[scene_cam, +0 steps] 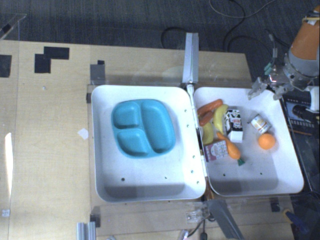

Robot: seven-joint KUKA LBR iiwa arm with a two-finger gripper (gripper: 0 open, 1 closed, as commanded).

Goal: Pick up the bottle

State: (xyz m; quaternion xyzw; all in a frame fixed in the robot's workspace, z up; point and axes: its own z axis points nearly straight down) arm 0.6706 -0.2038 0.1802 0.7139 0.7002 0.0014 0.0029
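A small silvery bottle point(260, 124) with a pale label lies on its side in the right bin point(260, 179), towards that bin's right side, just above an orange point(267, 141). My gripper point(265, 90) hangs over the right bin's back right rim, up and slightly right of the bottle and apart from it. Its two fingers are spread, so it is open with nothing between them. The grey arm with the orange band point(305, 44) comes in from the upper right.
Left of the bottle lie a black-and-white carton point(233, 125), a banana point(219, 120), a red sausage point(210, 107), a maroon pouch point(215, 151) and a carrot point(231, 149). The left bin point(105, 179) holds a blue divided plate point(144, 128). A metal post point(191, 59) stands between the bins.
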